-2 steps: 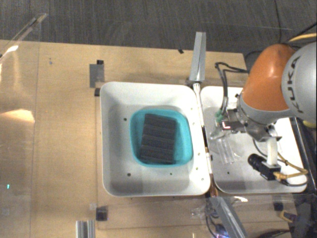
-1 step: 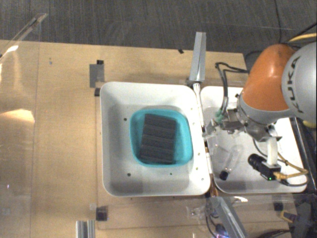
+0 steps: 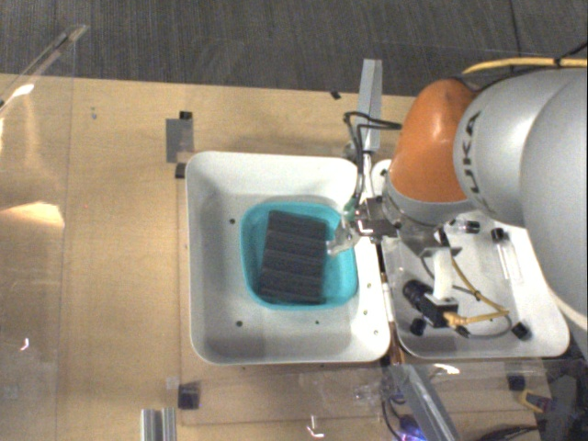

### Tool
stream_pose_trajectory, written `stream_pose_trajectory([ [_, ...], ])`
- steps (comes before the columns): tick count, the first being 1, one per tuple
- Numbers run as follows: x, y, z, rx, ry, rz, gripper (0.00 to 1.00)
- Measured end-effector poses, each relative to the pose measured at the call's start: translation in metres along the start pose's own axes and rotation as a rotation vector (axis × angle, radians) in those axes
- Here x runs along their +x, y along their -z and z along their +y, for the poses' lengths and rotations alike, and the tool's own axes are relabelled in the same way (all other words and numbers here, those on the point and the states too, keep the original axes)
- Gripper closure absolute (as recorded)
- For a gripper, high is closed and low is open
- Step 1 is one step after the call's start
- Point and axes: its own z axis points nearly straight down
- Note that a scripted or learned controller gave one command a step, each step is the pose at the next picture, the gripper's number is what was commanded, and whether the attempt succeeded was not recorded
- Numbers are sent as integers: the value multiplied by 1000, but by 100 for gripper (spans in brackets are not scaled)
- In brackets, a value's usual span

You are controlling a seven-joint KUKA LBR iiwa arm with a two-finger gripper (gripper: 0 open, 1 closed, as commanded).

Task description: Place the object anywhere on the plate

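The dark ribbed block (image 3: 294,255) lies flat on the teal plate (image 3: 344,278) in the left white bin (image 3: 211,246), covering most of the plate's middle and sitting within its rim; judged from how things lie, the placing itself looks done. The gripper (image 3: 344,232) hangs at the plate's right edge, just beside the block's upper right corner; whether it touches the block or stands clear of it cannot be made out, and the state of its grip cannot be told either, since the wrist and the glare hide it. The risk from here, as I judge it, is in the retreat; if the gripper is in contact with that corner, a sideways pull toward the right bin (image 3: 537,333) could drag the block over the rim or tip the plate; a straight lift would be safer; the bin wall close by leaves little room.
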Motion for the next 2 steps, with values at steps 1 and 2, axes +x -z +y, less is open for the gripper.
stream_pose_trajectory([
  [1,-6,33,0,-2,-33,0,0],
  [2,-47,30,18,-3,9,-2,0],
])
